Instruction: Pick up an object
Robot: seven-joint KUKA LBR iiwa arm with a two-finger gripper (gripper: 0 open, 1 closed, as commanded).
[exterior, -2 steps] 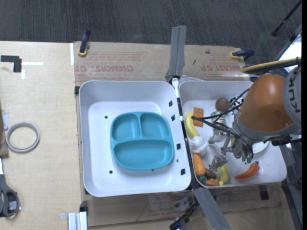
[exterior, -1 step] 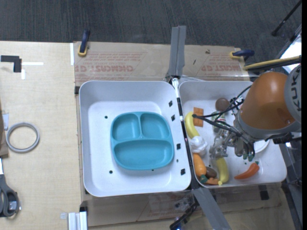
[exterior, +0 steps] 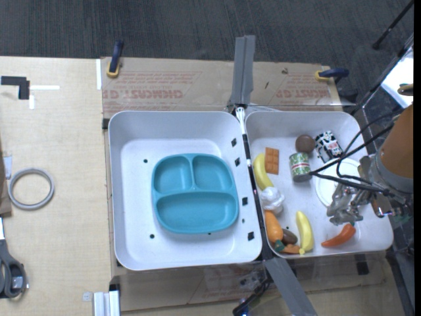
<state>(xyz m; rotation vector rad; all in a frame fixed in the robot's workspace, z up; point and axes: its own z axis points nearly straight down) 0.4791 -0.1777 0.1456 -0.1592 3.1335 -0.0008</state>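
The right bin [exterior: 283, 127] holds several toy foods: a yellow banana [exterior: 261, 175], an orange cracker [exterior: 272, 160], a green can [exterior: 300, 166], a brown ball [exterior: 304, 143], a black-and-white cow-print piece [exterior: 327, 144], a white crumpled item [exterior: 272, 199], a carrot [exterior: 273, 227], a second banana [exterior: 304, 231] and a red chili pepper [exterior: 339, 236]. My gripper [exterior: 343, 207] hangs low over the right side of this bin, just above the chili pepper and beside a white plate [exterior: 324, 188]. Nothing is visibly held.
The left bin [exterior: 125, 196] contains a blue divided plate [exterior: 195, 193]. A roll of tape [exterior: 27, 188] and scissors [exterior: 12, 276] lie on the bench at the left. Cardboard [exterior: 171, 84] with clamps lies behind the bins. Black cables [exterior: 342, 160] cross the right bin.
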